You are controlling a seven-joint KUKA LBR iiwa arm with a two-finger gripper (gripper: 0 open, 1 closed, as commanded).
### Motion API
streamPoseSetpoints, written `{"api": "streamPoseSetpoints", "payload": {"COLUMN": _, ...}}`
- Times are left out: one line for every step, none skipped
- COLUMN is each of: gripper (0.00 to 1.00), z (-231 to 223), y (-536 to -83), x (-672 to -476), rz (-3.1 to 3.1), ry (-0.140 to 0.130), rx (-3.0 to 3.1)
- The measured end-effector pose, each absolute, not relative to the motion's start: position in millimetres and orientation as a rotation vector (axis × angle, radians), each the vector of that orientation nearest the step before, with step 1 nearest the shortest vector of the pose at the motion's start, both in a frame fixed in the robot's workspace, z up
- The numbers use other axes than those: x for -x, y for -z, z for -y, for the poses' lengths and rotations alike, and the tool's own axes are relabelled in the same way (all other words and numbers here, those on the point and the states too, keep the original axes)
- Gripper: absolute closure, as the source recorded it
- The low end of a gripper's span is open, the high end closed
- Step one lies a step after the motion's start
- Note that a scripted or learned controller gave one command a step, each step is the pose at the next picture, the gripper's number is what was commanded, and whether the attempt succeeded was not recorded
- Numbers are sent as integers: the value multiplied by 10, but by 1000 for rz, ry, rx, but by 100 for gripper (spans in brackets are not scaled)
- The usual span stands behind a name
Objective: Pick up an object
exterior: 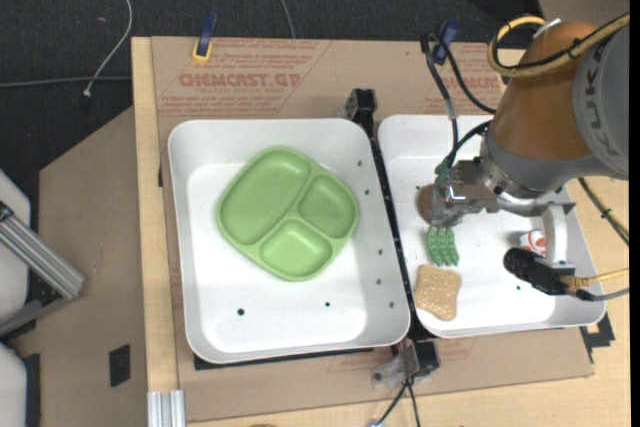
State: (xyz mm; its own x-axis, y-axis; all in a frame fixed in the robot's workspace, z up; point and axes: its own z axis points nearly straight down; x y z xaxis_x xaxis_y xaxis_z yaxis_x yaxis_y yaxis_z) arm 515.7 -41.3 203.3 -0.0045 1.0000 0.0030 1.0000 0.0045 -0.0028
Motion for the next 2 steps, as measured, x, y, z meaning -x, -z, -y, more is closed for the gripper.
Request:
{"api": "streamPoseSetpoints", "payload": {"gripper": 100, "z": -50, "y": -2038, "x": -5007, "rz": 2222, "ry": -1, "rx": 2215}}
{"api": "streamPoseSetpoints", "payload": {"gripper": 100, "z": -603, "y": -2250, "x": -4968, "rz": 2228, "ry": 5, "rx": 2215}}
